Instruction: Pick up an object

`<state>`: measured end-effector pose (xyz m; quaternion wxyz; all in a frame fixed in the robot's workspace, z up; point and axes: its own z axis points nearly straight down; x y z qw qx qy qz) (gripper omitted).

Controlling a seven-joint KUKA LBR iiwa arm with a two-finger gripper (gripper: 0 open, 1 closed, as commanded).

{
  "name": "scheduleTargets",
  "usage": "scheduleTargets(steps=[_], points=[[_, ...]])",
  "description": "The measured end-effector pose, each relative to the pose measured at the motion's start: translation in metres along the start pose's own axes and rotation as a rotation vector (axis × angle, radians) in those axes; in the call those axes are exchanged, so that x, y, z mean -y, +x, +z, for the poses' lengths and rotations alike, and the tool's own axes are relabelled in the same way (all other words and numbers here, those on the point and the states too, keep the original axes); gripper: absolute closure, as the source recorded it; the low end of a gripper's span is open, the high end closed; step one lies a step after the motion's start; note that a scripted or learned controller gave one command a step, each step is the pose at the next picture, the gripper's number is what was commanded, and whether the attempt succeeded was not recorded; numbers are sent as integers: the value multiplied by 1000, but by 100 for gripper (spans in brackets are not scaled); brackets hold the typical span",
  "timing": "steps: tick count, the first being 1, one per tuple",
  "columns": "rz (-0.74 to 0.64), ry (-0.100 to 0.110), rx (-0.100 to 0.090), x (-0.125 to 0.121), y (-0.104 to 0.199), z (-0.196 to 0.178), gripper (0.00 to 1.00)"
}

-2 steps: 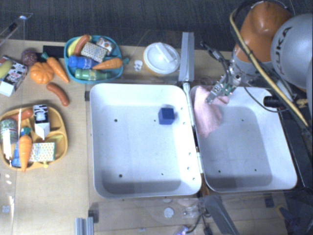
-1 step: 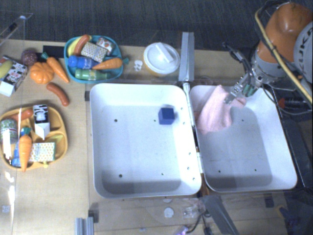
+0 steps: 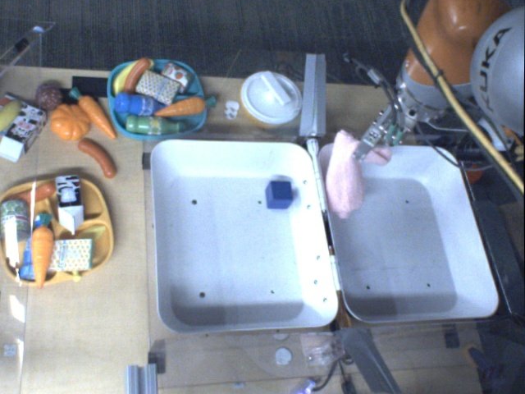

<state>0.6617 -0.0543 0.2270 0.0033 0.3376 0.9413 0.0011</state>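
Wooden bench (image 3: 123,335) carried two white bins side by side — a blue cube (image 3: 280,194) sat in the left bin (image 3: 238,302). Gripper (image 3: 379,140) hung over the right bin (image 3: 426,294), pinching a pink cloth (image 3: 344,179) that dangled near the dividing rim.

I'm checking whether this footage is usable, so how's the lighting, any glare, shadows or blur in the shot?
Camera view: lighting is fairly even and bright; the left bin and right bin look near washed out, with soft shadows along their near walls. The blue block is sharp enough, the pink cloth slightly soft. The end effector is small and dim; its grip is hard to read.
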Motion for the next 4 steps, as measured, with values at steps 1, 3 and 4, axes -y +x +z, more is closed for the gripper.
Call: scheduleTargets(steps=[1, 3, 4], points=[[3, 2, -2, 45, -15, 41, 100], [546, 3, -1, -45, 60, 34, 100], [528, 4, -1, -27, 78, 21, 100]])
